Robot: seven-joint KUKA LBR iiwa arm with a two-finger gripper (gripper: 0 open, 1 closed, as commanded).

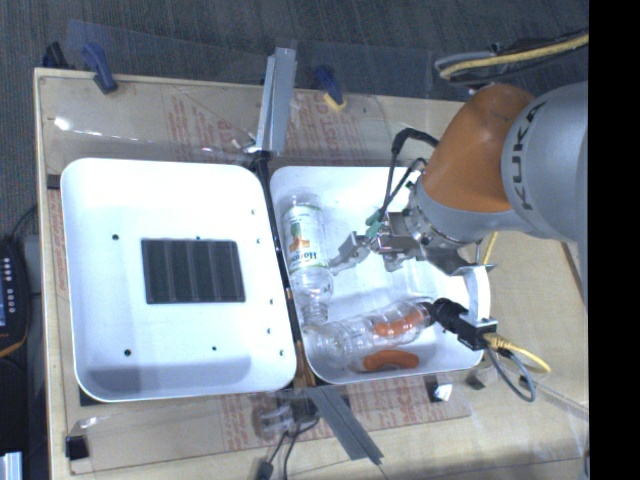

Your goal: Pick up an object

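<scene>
In the right bin (345, 183) a clear plastic bottle (304, 253) with a white and orange label lies along the left wall. A second clear bottle (372, 328) with orange inside lies across the bin's front. An orange sausage-shaped object (390, 360) rests against the front wall. My gripper (350, 251) hangs low over the middle of this bin, just right of the labelled bottle. Nothing shows held in it.
The left bin (100, 208) holds a dark ribbed panel (193, 270) at its middle. A metal bar (275, 98) rises at the back between the bins. Blue clamps (98, 68) sit on the bench's back edge. Cables (510, 358) trail at the front right.
</scene>
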